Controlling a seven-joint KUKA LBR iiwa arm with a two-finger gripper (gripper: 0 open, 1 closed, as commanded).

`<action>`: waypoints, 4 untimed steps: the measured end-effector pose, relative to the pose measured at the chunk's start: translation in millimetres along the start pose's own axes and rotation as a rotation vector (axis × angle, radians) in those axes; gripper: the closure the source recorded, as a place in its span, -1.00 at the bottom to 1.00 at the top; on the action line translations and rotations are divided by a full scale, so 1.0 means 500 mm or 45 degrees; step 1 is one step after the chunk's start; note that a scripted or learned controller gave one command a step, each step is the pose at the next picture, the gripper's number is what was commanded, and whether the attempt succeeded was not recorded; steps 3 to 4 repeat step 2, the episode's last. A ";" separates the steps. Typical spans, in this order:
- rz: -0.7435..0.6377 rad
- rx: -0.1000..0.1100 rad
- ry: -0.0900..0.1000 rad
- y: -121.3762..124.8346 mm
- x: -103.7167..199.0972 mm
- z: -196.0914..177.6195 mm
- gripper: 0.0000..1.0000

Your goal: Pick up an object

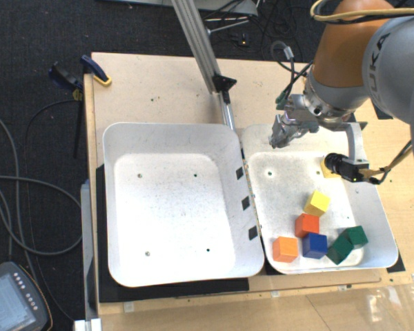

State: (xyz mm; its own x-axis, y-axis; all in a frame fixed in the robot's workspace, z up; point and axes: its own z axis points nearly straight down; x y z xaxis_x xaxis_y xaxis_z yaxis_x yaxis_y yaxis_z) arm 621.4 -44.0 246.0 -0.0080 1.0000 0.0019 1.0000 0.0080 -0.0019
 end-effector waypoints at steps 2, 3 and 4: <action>0.001 0.001 0.000 -0.068 0.221 0.040 1.00; 0.001 0.001 0.000 -0.068 0.221 0.040 1.00; 0.001 0.001 0.000 -0.068 0.221 0.040 1.00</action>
